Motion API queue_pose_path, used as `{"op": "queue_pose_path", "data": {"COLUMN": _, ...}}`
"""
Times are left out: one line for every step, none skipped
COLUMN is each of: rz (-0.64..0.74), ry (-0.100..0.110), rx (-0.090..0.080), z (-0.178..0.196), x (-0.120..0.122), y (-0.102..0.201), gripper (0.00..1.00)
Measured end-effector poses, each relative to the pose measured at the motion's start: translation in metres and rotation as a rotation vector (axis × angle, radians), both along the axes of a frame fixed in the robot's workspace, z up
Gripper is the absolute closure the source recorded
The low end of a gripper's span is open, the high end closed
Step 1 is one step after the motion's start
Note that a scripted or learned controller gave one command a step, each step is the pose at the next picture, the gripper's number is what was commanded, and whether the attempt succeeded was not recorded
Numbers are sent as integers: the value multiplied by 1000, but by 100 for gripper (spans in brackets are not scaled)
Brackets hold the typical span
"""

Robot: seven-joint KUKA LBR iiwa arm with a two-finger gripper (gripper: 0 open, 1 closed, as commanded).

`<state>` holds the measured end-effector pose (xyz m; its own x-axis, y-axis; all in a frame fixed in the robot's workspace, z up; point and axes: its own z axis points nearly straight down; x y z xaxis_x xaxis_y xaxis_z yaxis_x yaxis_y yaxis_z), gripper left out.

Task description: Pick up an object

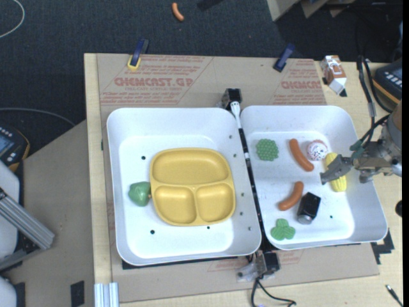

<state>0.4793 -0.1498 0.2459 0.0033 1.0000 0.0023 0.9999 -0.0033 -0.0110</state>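
Cardboard covers the surface (192, 75) under two white bins. Well left of the end effector (335, 171) sits a yellow divided plate (192, 185). Hard against the end effector's tip lies a yellow toy (339, 183); fingers look spread, gripping nothing. Centre over it, descend straight, avoiding the bin wall (367, 184).

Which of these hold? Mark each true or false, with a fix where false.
1. The yellow tray sits in the left bin. True.
2. Two sausages lie in the left bin. False: both sausages lie in the right bin.
3. The claw is over the right bin, by the yellow corn. True.
4. The black block sits on the tray. False: it is in the right bin.
5. A green piece lies left of the tray. True.
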Motion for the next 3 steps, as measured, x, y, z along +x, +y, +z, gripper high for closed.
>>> {"op": "queue_pose_path", "data": {"rz": 3, "ry": -12, "rx": -3, "z": 5, "x": 2, "y": 0, "gripper": 0}}
{"op": "queue_pose_path", "data": {"rz": 2, "ry": -5, "rx": 0, "z": -39, "x": 5, "y": -4, "gripper": 0}}
{"op": "queue_pose_path", "data": {"rz": 2, "ry": -5, "rx": 0, "z": -83, "x": 2, "y": -9, "gripper": 0}}
